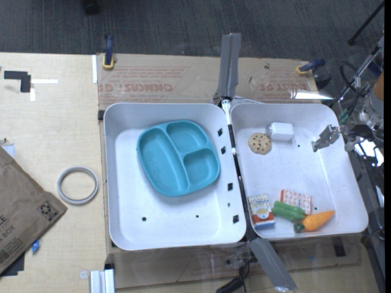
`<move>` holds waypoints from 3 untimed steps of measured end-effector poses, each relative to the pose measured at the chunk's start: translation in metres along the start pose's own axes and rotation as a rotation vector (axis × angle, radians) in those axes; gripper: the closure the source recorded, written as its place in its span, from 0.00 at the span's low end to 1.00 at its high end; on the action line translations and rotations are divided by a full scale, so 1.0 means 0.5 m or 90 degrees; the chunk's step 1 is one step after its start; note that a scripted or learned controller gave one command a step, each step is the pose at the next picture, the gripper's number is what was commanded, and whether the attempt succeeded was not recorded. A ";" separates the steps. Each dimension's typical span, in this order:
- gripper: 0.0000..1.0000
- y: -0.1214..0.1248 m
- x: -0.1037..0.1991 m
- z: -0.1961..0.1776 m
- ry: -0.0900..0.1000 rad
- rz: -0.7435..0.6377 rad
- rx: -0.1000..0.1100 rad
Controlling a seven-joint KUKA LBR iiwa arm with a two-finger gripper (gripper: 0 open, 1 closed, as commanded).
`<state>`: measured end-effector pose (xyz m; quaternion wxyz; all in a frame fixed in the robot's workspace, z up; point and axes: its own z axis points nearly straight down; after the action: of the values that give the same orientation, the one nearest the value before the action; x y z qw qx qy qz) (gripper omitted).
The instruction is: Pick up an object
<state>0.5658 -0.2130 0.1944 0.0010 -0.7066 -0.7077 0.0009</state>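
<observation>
Two shallow white bins sit side by side on the desk. The left bin contains one item: a teal divided plate with three compartments, lying flat near the bin's centre.

The right bin contains six items. One chocolate-chip cookie lies flat toward the far side, with one small white block just beside it on its right. Along the near edge are four items in a cluster: one small carton with a printed face, one red-and-white patterned packet, one green vegetable piece and one toy carrot. The carrot's long axis runs roughly left to right with a slight tilt, orange tip toward the right, green stem end toward the left, touching the green piece.

The hand sits over the right bin's far right part, well apart from the cluster. Whether its grip is wide or narrow cannot be determined; nothing is visibly held.

On the desk left of the bins: one tape ring and one brown paper bag.
</observation>
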 end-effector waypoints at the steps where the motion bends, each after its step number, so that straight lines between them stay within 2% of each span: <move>1: 0.00 -0.029 0.105 0.095 0.000 -0.031 0.000; 2: 0.00 -0.127 0.163 0.208 0.000 -0.006 0.000; 3: 0.00 -0.177 0.099 0.208 0.000 0.287 0.001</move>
<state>0.4767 -0.1638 0.0906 0.0015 -0.8470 -0.5316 0.0013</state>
